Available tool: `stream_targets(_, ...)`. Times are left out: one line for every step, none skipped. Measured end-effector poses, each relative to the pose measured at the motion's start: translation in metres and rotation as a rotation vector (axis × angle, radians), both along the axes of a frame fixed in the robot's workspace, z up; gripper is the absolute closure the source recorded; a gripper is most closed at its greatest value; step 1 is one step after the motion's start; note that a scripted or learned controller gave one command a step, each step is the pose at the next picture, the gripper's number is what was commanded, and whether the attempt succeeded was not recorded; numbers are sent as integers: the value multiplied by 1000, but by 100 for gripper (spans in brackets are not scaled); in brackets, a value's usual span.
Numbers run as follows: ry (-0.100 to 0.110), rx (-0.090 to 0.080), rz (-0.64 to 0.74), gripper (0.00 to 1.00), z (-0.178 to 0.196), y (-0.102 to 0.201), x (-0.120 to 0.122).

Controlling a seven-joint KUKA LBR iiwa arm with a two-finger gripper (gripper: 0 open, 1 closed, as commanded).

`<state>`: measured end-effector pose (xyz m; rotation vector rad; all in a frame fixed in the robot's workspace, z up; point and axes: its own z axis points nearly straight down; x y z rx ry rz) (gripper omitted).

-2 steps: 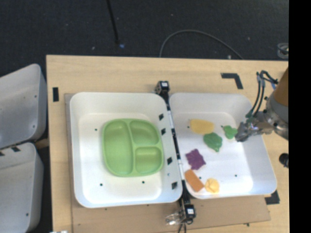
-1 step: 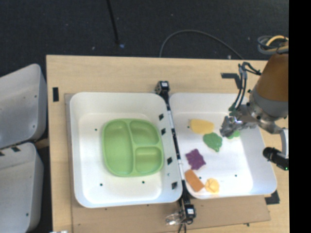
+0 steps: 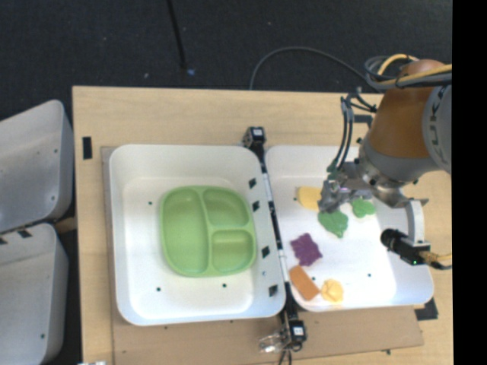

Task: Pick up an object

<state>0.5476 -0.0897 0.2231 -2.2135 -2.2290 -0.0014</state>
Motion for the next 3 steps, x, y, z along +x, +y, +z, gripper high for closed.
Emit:
stream_targets(0, 0, 1, 100, -6, 57, 14)
stream_targets(0, 0, -1, 100, -2, 98, 24)
stream_targets(0, 0, 0, 100, -6, 148, 43)
